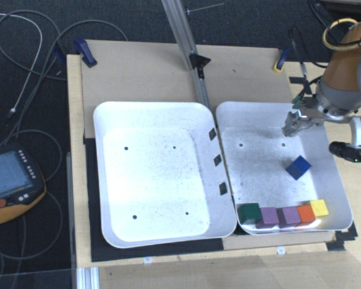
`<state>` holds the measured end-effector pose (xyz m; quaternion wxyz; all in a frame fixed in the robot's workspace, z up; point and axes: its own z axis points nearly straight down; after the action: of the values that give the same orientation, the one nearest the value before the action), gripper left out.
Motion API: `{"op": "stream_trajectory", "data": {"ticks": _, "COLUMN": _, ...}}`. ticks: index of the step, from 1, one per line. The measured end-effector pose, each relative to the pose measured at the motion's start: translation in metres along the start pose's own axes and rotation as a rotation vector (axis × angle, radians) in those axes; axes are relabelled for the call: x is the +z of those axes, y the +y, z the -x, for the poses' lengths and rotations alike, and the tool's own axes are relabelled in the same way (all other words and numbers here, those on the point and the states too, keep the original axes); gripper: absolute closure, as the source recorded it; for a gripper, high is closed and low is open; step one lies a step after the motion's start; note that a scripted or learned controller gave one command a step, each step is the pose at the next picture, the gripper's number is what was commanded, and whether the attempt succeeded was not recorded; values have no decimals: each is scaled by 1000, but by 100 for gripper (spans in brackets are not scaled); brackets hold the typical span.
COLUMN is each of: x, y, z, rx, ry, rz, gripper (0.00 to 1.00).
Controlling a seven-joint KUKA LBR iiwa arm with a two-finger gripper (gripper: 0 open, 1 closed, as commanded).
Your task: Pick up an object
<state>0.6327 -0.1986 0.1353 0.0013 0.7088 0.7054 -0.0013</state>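
Camera view shows the gripper point(293, 125) low over the upper part of the right bin point(253, 131), its fingers too small and blurred to tell whether they are spread or closed, and nothing is visible between them. A blue cube point(298, 167) lies apart on the bin floor below the gripper, tilted cornerwise. Along the bin's near wall sits a touching row of blocks: green block point(249, 212), purple block point(269, 216), darker purple block point(287, 215), orange block point(305, 213) and yellow block point(319, 208).

blue cube point(298, 167) | tilted, mid right bin | five cubes point(282, 214) along near wall
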Motion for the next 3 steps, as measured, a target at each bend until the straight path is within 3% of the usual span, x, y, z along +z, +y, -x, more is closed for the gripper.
{"op": "stream_trajectory", "data": {"ticks": 1, "x": -3, "y": 1, "z": -4, "rx": -5, "ry": 2, "rz": 1, "gripper": 0}}
{"op": "stream_trajectory", "data": {"ticks": 2, "x": 38, "y": -56, "z": 14, "rx": -1, "ry": 6, "rz": -9, "gripper": 0}}
{"op": "stream_trajectory", "data": {"ticks": 3, "x": 36, "y": -88, "z": -19, "rx": -6, "ry": 7, "rz": -5, "gripper": 0}}
